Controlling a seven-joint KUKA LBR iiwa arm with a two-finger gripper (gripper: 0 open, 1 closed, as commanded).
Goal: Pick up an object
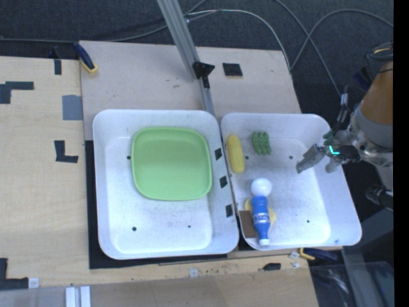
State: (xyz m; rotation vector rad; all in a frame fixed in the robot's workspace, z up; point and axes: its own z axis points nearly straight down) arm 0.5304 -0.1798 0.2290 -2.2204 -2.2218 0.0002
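arm [382,107] cut off (right edge)

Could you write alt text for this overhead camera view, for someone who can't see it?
A robot gripper hovers over the right bin, which holds a yellow corn cob, a green toy and a blue-and-white bottle. The left bin holds a green plate.

Pincer [317,160] hovers open over right bin [332,216]; bottle [260,211], corn [235,153] inside. Green plate [171,163] in left bin [115,222].
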